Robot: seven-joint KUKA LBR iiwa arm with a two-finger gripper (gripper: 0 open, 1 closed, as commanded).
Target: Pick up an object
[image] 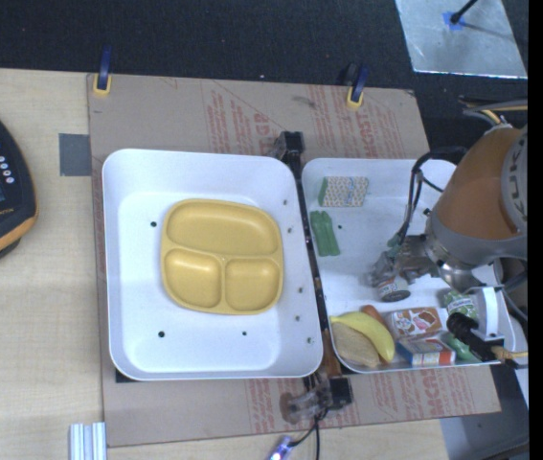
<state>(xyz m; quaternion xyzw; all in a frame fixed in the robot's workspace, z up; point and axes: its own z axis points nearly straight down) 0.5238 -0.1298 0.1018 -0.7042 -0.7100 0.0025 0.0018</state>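
The claw (393, 274) hangs low in the middle of the right bin (386, 175), and whether it is open or closed I cannot tell. The nearest likely pick is the banana (367, 333) at the bin's lower left, lying against the front wall beside a small carton (415, 322); a green bar (326, 232) and a speckled packet (345, 192) lie farther up. I judge the banana light, smooth, curved and probably toy-stiff, so it should be taken across its thick middle, not its tapering ends.
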